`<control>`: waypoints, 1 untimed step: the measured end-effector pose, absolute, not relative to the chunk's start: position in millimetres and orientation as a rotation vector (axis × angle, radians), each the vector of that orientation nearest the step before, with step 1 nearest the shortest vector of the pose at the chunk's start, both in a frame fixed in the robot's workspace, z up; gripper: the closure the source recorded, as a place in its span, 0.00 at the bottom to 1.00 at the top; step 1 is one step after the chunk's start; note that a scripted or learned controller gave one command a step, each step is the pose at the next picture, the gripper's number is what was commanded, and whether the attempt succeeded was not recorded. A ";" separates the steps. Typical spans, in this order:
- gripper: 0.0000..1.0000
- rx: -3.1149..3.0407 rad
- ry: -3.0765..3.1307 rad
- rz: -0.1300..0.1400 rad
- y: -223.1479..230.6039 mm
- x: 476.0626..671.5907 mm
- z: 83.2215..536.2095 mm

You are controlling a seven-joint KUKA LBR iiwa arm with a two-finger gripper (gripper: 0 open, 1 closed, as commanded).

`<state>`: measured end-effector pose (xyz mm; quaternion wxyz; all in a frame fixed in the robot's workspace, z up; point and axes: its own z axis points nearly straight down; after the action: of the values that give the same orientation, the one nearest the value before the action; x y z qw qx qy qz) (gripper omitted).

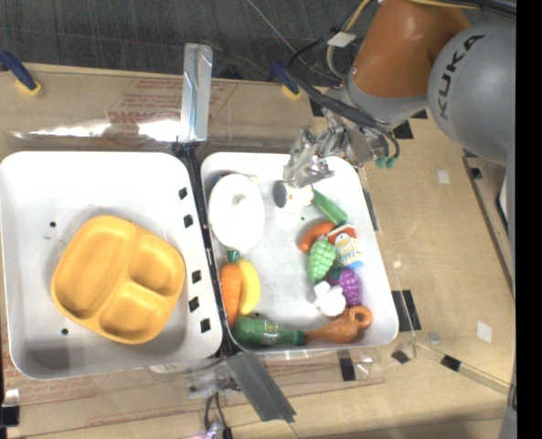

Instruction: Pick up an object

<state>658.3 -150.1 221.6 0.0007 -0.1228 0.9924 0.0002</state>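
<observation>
My gripper [305, 165] hangs over the far end of the right bin [280, 245], below the orange-banded wrist. Just beneath its tip lies a small white and orange piece [296, 195] beside a dark grey round piece [280, 193]; whether the gripper touches either is unclear. Further into the bin are a white bowl [236, 210], a green pod [330, 207], green grapes [321, 259], purple grapes [350, 286], a carrot [231, 286], a banana [249, 286], a green bottle [266, 332] and an orange-brown gourd [348, 323].
The left bin [24, 199] holds a yellow divided plate [117, 277]. A small printed carton [345, 245] and a red-orange piece [313, 236] sit among the fruit. A metal clamp [196, 90] stands at the far rim between the bins.
</observation>
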 end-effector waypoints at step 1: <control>1.00 -0.585 3.088 0.000 -211.0 635.6 217.3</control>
<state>635.6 -211.0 217.3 -0.0009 -0.1861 0.9825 0.0001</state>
